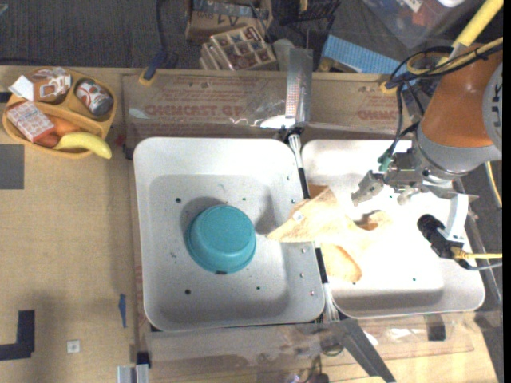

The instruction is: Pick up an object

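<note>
Tool (369, 191), fingers spread and holding nothing, hovers just above a small brown bread-like piece (373, 221); left of it lies a tan cloth wedge (313, 222).

Bowl (222, 238) in left bin (152, 238)

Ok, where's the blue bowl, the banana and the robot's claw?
teal bowl (222, 238), camera view, middle of its upturned base.
banana (85, 143), camera view, middle of its yellow curve.
gripper (369, 194), camera view, between its fingertips.
</note>
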Controlling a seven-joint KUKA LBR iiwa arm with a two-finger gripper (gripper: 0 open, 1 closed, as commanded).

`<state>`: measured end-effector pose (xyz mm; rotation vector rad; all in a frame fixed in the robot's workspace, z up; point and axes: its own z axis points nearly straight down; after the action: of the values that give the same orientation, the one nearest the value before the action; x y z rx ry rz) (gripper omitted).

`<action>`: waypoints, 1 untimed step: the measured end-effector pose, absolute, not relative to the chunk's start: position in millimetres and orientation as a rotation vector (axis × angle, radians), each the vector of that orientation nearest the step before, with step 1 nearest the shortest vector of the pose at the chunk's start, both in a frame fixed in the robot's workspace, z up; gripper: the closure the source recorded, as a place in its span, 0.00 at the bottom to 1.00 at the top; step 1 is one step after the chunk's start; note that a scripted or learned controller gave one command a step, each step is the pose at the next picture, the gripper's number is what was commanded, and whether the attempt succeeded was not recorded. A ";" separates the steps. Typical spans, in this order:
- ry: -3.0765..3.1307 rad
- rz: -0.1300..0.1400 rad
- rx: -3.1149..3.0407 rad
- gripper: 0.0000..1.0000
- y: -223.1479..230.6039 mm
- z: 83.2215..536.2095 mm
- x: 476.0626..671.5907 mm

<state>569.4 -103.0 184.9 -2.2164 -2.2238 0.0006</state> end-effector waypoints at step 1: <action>-2.262 0.000 -2.179 0.00 -141.6 104.5 567.6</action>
<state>567.6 -141.6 104.5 -2.1793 -2.2617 0.0000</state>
